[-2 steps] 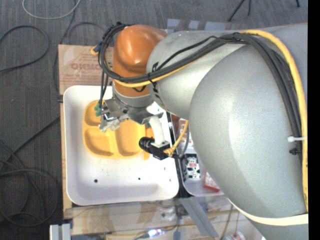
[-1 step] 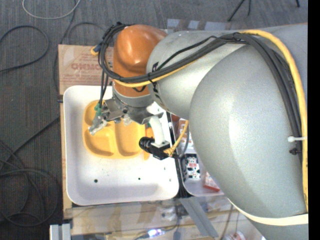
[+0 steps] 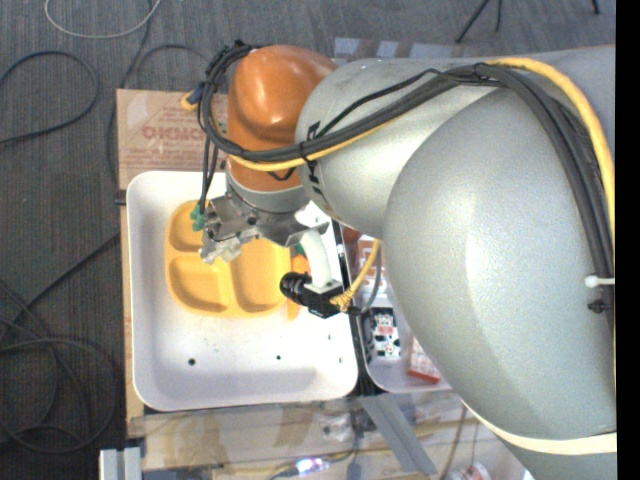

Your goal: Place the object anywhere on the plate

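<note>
**Arm over the yellow plate in the left bin**

The grey arm takes up most of the right half of the frame, its broad rounded casing running from the upper right corner down to the lower right. Black cables and one yellow cable run along its top toward the wrist. At its end, in the upper middle of the frame, sits the orange band, a glossy dome with more black cabling looped around it.

Below and left of that lies the left white bin, filling the lower left centre of the frame. It rests on a brown cardboard sheet whose printed upper edge shows above the bin. The right white bin is mostly covered by the arm; a strip of it shows at lower centre, with small printed packets lying in it.

In the upper half of the left bin lies the yellow plate, a divided tray with several compartments. The gripper hangs directly over the plate's upper part, its grey body hiding the tips, so whether it is open, closed, or carrying the object cannot be told. The object itself cannot be made out.

A black connector juts out just right of the plate.
</note>
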Controlling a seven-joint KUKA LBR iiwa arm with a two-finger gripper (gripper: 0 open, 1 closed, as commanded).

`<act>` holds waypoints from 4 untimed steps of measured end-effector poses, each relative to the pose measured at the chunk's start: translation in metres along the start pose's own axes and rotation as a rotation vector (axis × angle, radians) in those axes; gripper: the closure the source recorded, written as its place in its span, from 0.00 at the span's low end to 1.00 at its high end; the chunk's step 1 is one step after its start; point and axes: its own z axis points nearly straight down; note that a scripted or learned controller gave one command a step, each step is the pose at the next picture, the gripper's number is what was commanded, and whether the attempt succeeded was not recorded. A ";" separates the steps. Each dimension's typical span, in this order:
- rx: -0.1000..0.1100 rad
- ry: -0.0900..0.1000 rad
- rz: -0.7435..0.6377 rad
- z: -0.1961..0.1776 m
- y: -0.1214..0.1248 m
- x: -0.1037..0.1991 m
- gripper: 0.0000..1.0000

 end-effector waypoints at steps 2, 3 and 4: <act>-0.008 0.000 -0.038 -0.062 0.010 0.008 0.00; -0.002 -0.005 -0.038 -0.069 0.010 0.007 1.00; -0.005 0.000 0.044 -0.028 -0.058 -0.013 1.00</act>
